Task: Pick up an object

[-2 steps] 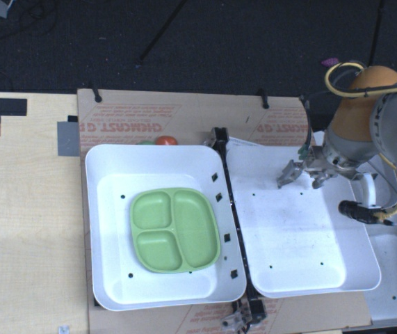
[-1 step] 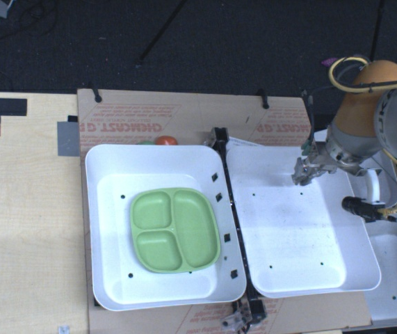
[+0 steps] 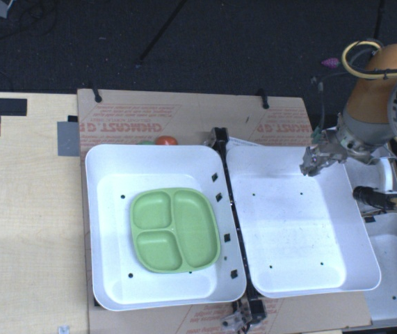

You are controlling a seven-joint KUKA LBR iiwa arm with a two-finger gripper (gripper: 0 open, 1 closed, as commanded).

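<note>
Inside left bin (image 3: 104, 186): one green three-part plate (image 3: 174, 229). Beside it, right bin (image 3: 354, 256); two bins altogether. Above its far right corner, pincer (image 3: 312, 164), grip unclear.

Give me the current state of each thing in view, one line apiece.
Green divided plate: lying flat, right side up, in the left bin, untouched.
Left bin: holds the plate.
Right bin: gripper over its far right corner.
Gripper: over the right bin's far right corner, nothing seen between its fingers.
Red and green objects: behind the left bin's far rim, mostly hidden.
</note>
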